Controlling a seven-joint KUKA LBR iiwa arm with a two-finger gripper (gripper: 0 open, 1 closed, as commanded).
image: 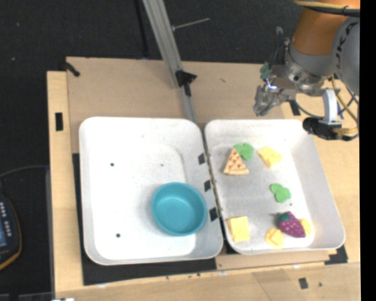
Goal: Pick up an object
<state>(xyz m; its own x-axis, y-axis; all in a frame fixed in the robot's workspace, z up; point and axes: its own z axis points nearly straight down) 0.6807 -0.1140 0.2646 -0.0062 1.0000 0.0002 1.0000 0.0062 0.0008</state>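
Lying flat, pizza slice [236, 162]; apparently toy-like, pepperoni-dotted.

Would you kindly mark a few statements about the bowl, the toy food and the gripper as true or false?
1. The blue bowl sits in the left bin. True.
2. The pizza slice lies in the left bin. False: it lies in the right bin.
3. The gripper holds the purple grapes. False: the grapes lie in the right bin, apart from the gripper.
4. The gripper is above the right bin's far edge. True.
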